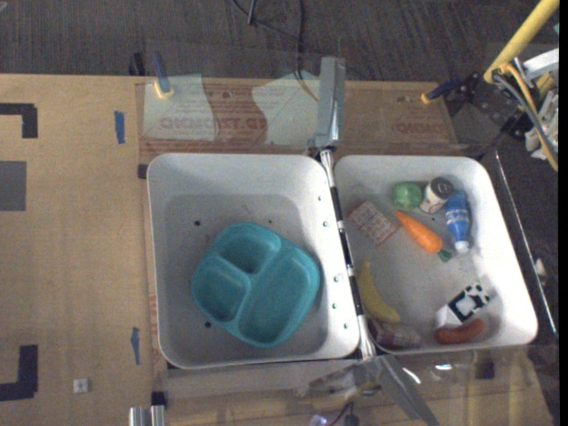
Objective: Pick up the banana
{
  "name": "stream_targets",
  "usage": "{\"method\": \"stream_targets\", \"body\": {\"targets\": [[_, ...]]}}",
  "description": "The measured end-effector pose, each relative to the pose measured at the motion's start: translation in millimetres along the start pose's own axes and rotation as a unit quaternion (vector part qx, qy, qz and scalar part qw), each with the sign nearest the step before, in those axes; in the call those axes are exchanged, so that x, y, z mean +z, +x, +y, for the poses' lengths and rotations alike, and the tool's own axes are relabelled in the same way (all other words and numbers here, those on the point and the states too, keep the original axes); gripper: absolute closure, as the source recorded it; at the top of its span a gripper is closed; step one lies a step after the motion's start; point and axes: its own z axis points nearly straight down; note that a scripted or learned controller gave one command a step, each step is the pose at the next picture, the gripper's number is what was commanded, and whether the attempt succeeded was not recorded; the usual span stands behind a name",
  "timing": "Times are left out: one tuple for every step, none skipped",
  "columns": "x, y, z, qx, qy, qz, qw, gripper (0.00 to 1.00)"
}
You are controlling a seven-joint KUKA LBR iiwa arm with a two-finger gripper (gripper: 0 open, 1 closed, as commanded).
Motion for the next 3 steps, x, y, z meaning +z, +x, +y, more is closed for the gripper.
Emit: {"method": "stream_targets", "body": {"targets": [[117, -49, -49, -0.031, 0.001, -0.001, 0.9995, 1.00], [18, 16, 15, -0.061, 0.000, 0.000, 0.9981, 1.00], [156, -23, 22, 0.029, 0.001, -0.001, 0.9996, 1.00]]}}
